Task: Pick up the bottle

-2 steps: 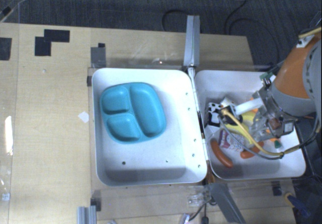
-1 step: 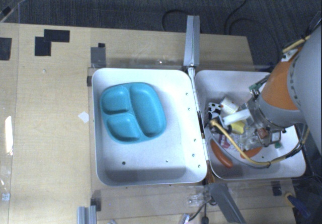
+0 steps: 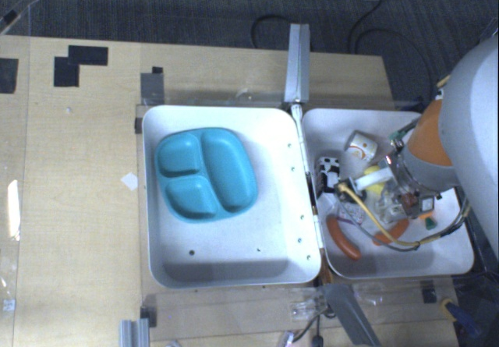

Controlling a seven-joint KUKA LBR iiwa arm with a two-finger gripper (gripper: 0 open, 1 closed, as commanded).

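Observation:
In the right bin (image 3: 448, 260), a small clear bottle (image 3: 374, 191) with a white and yellow end lies in a pile of clutter, partly covered by the arm. My gripper (image 3: 399, 199) hangs low over the middle of that bin, right at the bottle's right side. The wrist and its orange band (image 3: 429, 141) hide the tip, so I cannot tell whether it touches the bottle.
Around the bottle lie a white cup-like item (image 3: 360, 144), a black and white piece (image 3: 329, 166), a red sausage-shaped toy (image 3: 344, 239), an orange piece (image 3: 391, 231) and a small green bit (image 3: 429, 221). A blue divided plate (image 3: 207, 174) sits in the left bin (image 3: 234, 267).

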